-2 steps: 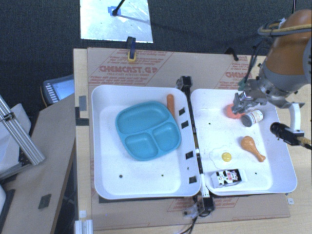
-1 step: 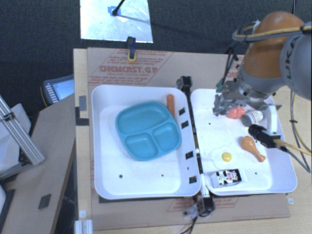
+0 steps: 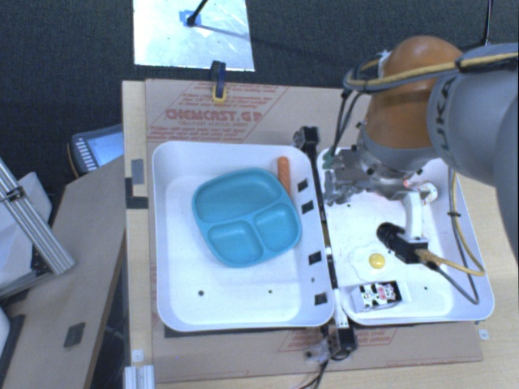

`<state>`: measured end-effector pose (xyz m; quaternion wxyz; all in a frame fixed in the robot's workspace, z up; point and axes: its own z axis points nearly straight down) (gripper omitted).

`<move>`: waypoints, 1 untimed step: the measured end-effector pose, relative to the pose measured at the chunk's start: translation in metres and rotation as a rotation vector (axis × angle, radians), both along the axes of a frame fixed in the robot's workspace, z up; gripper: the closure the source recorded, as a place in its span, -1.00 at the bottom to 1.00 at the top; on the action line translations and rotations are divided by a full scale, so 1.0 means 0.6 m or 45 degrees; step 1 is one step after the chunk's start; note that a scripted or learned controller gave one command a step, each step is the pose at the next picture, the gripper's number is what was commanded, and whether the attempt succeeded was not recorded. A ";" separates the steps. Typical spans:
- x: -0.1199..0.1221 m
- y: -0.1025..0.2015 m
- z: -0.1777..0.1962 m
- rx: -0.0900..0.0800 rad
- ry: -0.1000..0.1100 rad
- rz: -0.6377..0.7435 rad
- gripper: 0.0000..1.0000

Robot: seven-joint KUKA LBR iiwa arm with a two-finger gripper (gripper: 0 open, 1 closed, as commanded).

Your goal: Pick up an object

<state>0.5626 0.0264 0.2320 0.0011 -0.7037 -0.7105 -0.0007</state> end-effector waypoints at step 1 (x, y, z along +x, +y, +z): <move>-0.016 0.092 -0.019 0.000 0.000 0.001 1.00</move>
